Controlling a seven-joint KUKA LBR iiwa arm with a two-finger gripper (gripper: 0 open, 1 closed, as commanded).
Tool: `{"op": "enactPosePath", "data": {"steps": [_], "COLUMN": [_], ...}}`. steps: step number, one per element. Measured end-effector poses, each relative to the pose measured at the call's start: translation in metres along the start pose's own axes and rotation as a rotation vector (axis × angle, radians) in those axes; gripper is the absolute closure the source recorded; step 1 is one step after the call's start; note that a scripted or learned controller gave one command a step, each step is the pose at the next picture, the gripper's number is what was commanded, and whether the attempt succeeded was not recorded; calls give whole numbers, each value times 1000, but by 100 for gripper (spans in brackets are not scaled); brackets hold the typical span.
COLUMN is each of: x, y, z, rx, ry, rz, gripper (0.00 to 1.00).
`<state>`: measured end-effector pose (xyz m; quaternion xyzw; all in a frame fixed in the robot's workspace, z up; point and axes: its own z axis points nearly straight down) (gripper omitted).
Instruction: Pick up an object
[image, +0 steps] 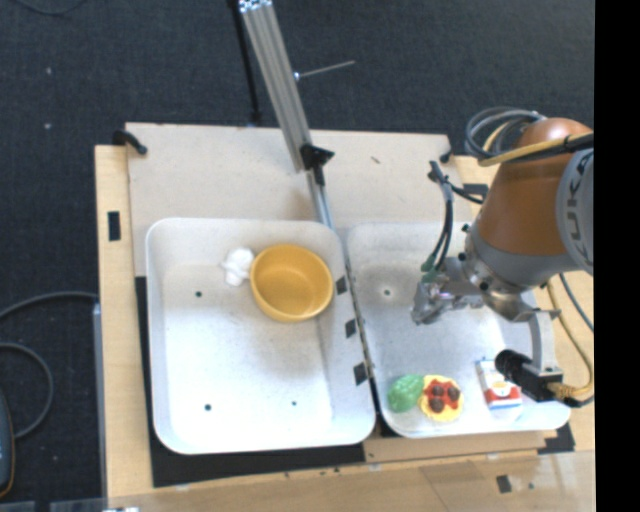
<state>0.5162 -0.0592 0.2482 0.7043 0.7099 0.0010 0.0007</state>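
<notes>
My gripper hangs over the middle of the right bin, under the orange wrist band; nothing shows between its fingers. Along that bin's front edge lie a green lump, a yellow piece with red spots and a small red, white and blue box. The left bin holds a yellow bowl at its back right and a small white object touching the bowl's left side.
A slanted metal post rises from behind the bins near their shared wall. Cables loop behind the arm at the right. The bench edge runs just in front of both bins.
</notes>
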Motion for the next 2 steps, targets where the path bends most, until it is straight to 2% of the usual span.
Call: {"op": "enactPosePath", "data": {"steps": [1,2], "x": [56,100], "y": [8,22], "z": [-8,-5], "rx": [0,2], "ry": [1,-1], "rz": [-1,4], "gripper": [100,100]}}
